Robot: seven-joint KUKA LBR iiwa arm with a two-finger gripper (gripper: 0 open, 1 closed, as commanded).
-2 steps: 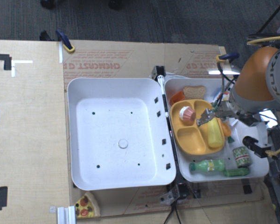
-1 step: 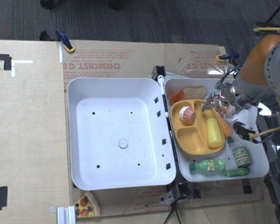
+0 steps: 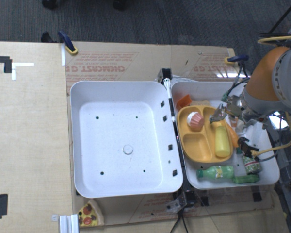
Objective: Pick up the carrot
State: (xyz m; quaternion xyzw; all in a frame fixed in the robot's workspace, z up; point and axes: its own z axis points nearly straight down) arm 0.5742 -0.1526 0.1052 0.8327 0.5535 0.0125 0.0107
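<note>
Camera view: gripper [image 3: 217,116] over the yellow tray [image 3: 196,149], right bin [image 3: 269,176]. Carrot [image 3: 231,131] seemingly wedged beside the tray's right rim. Watch: you risk snagging the yellow bottle [image 3: 222,141] instead.

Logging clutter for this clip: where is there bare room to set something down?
Left bin: bare floor all round the small disc. Right bin is crowded: yellow tray, green bottle, gripper above. Bare wooden bench lies left of the bins.
</note>
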